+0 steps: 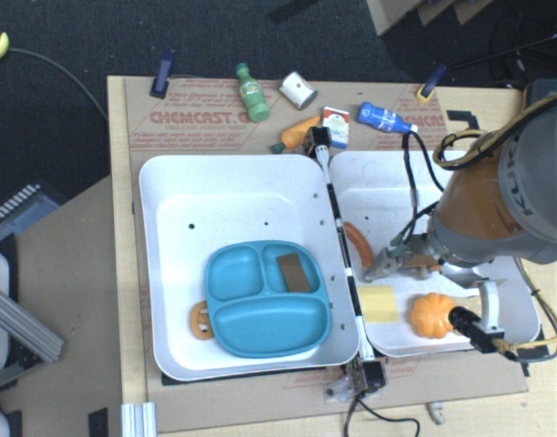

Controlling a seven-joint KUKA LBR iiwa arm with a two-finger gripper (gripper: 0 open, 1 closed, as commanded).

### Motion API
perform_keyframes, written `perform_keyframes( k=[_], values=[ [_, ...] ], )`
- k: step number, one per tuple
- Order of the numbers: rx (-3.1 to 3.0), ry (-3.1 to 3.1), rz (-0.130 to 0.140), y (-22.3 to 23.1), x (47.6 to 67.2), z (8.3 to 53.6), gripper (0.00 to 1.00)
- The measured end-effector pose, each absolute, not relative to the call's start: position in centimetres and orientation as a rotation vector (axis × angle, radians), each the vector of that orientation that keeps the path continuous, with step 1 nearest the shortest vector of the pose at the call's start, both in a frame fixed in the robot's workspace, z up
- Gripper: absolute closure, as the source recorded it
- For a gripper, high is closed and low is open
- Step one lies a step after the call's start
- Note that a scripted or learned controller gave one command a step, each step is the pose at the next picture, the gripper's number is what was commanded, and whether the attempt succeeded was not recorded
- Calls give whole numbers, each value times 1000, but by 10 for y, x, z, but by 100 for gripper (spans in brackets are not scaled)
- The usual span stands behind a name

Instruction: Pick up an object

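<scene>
While the arm (497, 198) hangs over the right bin (388, 176), I see the gripper (388, 260) low near that bin's left wall, its tip close to a reddish sausage-shaped toy (356, 240). I cannot tell from here how far the jaws stand apart, or whether anything sits between them. Just below in the frame lie a flat yellow block (379, 303) and an orange pumpkin-like toy (431, 316), near each other. I judge the sausage light and smooth, likely to roll or slip; I would take it across its middle. The left bin (169, 189) carries a blue divided tray (260, 321) with a brown piece (292, 272) in one compartment.
</scene>
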State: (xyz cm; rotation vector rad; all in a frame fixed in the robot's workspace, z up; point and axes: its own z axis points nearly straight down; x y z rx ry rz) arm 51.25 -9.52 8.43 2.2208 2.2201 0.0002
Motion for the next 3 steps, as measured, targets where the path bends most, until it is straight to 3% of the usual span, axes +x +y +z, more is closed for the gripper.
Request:
perform_keyframes(
  k=[1, 2, 3],
  values=[
    [2219, 2221, 0, -117, 554, 85, 0],
    [2218, 2222, 1, -102, 579, 85, 0],
    [2219, 2222, 0, -92, 587, 84, 0]
  ],
)
